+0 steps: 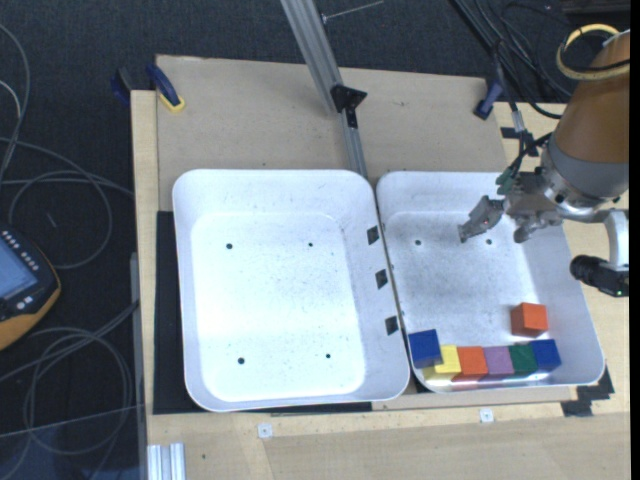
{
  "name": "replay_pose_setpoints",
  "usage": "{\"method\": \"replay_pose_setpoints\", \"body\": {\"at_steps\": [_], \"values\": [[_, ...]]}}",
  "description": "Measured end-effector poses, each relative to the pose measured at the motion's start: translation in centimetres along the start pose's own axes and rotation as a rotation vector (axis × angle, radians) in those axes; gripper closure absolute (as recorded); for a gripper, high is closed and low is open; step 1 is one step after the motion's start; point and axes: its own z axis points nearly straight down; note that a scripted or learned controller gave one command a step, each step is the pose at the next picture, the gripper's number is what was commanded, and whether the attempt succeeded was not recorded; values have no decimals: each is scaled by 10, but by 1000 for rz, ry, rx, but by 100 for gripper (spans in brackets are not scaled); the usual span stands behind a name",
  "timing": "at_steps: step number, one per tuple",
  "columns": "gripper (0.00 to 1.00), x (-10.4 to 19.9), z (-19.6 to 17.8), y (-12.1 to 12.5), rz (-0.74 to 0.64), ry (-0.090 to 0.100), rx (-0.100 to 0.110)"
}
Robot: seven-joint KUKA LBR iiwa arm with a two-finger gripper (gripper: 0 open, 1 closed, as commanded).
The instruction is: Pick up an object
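Observation:
My gripper (500, 228) hangs over the upper part of the right bin (440, 268), its two fingers spread open with nothing between them. Well below it, an orange block (528, 318) lies alone near the bin's right wall. Along the bin's front edge runs a row of blocks: blue (424, 346), yellow (447, 360), orange (472, 361), purple (498, 359), green (522, 356) and another blue (546, 353). The gripper touches none of them.
The left bin (270, 288) sits beside the right one, with dark clips along the shared wall (382, 278). A slanted metal pole (320, 48) rises behind the bins. Blue clamps (165, 88) hold the board's back corners.

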Motion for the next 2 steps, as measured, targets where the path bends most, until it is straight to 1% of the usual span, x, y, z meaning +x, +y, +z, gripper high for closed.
{"method": "replay_pose_setpoints", "body": {"at_steps": [1, 2], "values": [[0, 10, 121, -25, 0, 2, 11], [0, -70, 117, -84, -1, 17, 5]]}}
